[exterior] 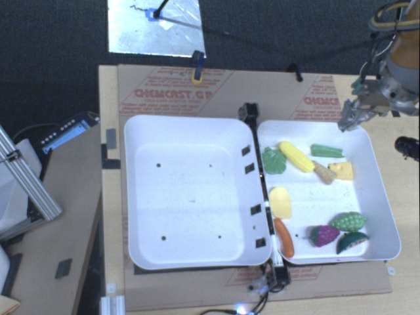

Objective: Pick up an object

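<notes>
Toy corn (pixel 296 156) | smooth yellow, elongated | right bin (pixel 380 195) | pincer (pixel 348 120) above rim

Red "CHEMCAST GP" lettering, printed mirrored, on brown board (pixel 172 92)

Two white bins (pixel 190 126) are noted. Yellow corn (pixel 296 156), green bean (pixel 326 151), orange carrot (pixel 284 237) and purple grapes (pixel 323 235) are recorded.
</notes>
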Robot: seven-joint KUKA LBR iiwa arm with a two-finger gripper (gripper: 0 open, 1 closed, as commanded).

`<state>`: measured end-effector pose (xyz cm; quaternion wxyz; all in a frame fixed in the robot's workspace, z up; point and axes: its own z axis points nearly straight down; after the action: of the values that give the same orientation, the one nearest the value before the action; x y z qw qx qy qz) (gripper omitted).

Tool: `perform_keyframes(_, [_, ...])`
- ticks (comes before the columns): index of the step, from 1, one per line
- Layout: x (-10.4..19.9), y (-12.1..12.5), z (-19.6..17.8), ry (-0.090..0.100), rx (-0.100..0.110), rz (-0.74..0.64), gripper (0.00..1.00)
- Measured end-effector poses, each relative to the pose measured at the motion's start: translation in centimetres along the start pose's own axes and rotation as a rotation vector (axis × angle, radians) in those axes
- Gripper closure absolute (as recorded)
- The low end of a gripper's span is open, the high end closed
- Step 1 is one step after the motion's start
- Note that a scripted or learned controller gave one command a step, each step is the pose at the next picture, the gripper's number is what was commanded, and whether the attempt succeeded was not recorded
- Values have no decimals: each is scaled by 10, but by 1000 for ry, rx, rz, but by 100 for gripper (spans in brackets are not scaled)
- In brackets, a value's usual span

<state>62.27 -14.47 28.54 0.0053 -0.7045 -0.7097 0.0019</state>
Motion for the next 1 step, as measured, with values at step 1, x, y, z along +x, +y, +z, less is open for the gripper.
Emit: perform_keyframes(1, [-66, 12, -51, -10, -18, 10, 100])
